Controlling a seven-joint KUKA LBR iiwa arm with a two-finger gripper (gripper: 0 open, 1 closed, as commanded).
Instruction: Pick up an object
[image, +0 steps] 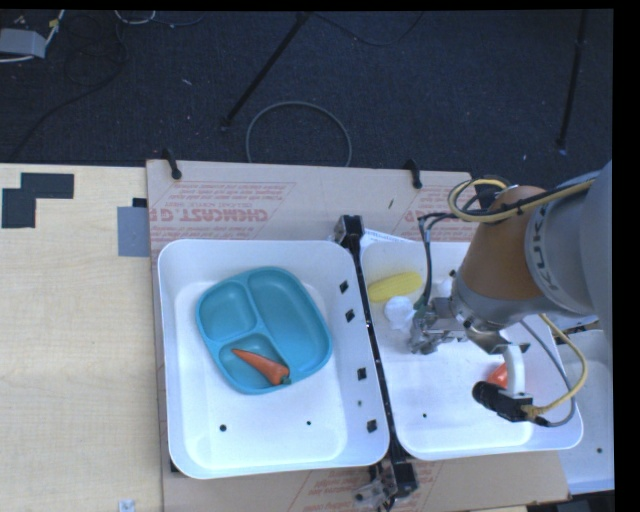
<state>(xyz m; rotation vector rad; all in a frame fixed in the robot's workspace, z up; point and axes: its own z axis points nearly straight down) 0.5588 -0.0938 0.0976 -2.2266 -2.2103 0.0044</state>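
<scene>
Blue plate (300, 310) in left bin (200, 420), orange carrot (262, 365) lying in its near compartment. Over in right bin (440, 440): yellow piece (393, 286) up near the divider, pale thing (399, 311) just beside it. Gripper (428, 334) down low over right bin, next to that pale thing. Open or shut? Cannot tell, too dark and cluttered. Red-and-white item (506, 374) lying by arm (520, 260), nearer right edge.
</scene>
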